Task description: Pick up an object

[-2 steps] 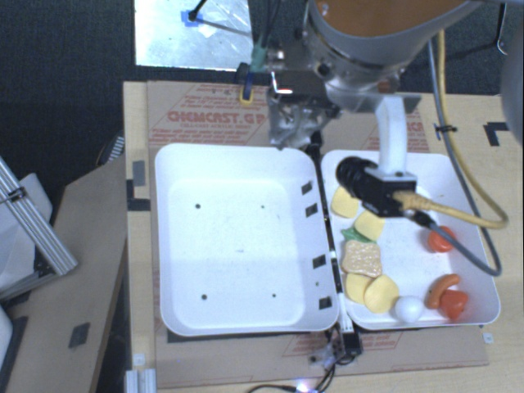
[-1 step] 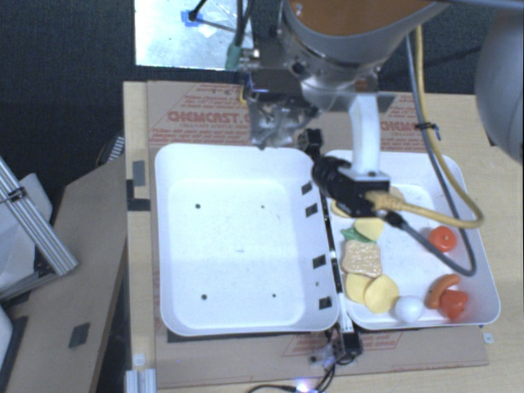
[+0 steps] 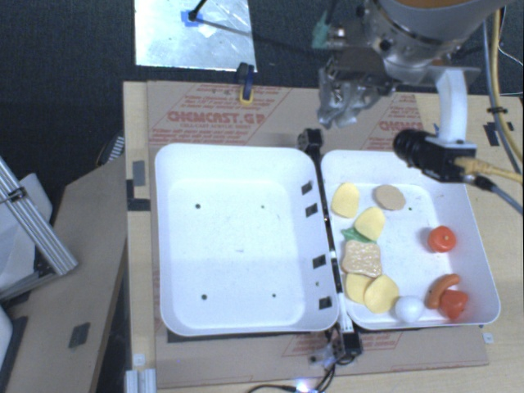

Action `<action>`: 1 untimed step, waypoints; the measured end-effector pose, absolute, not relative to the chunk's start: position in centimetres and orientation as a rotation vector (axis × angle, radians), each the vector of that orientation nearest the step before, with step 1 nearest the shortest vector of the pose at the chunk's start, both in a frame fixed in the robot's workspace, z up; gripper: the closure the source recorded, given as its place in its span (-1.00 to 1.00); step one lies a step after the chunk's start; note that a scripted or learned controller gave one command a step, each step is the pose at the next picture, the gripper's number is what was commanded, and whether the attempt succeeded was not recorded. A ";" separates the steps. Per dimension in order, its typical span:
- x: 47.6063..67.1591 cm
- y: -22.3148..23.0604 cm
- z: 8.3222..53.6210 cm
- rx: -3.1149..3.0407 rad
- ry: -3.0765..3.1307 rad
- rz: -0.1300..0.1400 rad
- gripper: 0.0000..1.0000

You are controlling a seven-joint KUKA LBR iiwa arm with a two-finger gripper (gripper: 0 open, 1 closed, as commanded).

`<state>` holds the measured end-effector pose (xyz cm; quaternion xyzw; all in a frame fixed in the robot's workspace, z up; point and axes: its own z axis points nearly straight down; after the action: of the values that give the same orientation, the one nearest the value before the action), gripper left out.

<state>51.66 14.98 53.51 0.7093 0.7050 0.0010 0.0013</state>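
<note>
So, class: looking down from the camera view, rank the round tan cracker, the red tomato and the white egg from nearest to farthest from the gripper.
Measured from the gripper, above the right bin's far edge:
1. Round tan cracker, at the bin's far end.
2. Red tomato, midway along the right side.
3. White egg, by the near edge.

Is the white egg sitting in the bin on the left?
No, the white egg lies in the right bin, near its front edge beside the yellow pieces.
</note>
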 end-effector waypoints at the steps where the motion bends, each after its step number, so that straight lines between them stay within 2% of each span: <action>1: 51.8 17.1 53.5 2.216 2.226 0.004 1.00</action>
<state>51.83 17.13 53.51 0.7055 0.7087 0.0011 0.0005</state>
